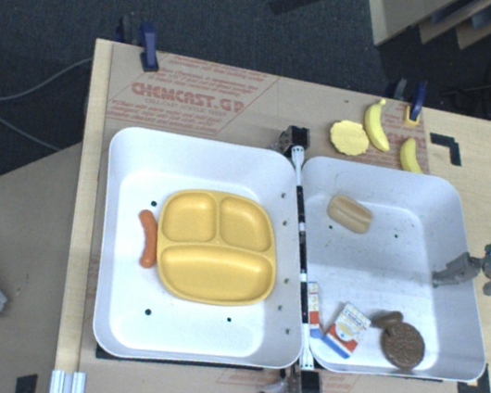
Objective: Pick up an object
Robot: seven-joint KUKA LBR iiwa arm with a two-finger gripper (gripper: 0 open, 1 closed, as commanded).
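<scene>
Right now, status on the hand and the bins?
Hand at right bin's right edge, holding nothing. Bread roll, cookie, carton untouched. Path clear.

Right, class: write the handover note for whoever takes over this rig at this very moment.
Pincer: at the right bin's right wall, nothing seen between its fingers.
Right bin: bread roll, small carton, brown cookie.
Left bin: yellow divided plate, sausage beside it.
On the bench behind: two bananas, a yellow piece.
Done: nothing lifted.
Left: pick up an object.
</scene>
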